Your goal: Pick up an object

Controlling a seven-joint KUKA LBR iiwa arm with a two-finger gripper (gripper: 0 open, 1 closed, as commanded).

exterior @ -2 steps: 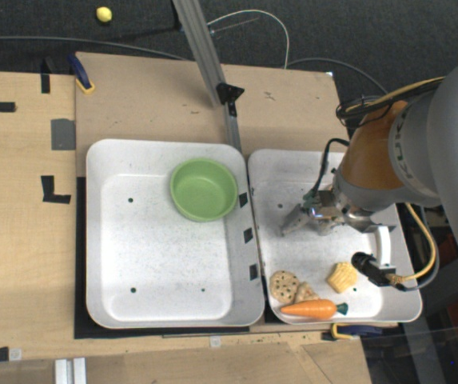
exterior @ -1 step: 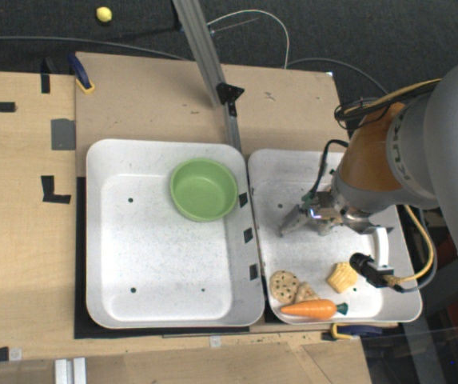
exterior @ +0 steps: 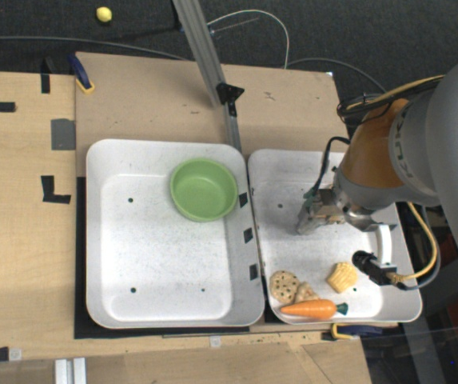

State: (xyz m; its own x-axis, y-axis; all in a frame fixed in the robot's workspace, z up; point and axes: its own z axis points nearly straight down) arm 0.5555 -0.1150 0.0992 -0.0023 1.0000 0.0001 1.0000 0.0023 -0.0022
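From above, the gripper (exterior: pixel 310 218) hangs low over the right bin (exterior: pixel 280 178), and I cannot tell its state. Below it, near the bin's front edge, lie a cookie (exterior: pixel 283 284), a carrot (exterior: pixel 314 310) and a yellow piece (exterior: pixel 341 278). Well left sits a green bowl (exterior: pixel 204 189).

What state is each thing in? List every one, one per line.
green bowl: upright, open side up, in the left bin, at its upper right.
carrot: lying flat along the right bin's near edge.
cookie: lying flat, just above the carrot.
yellow piece: resting on the right bin's floor, apart from the gripper.
gripper: low over the right bin, nothing seen between its fingers.
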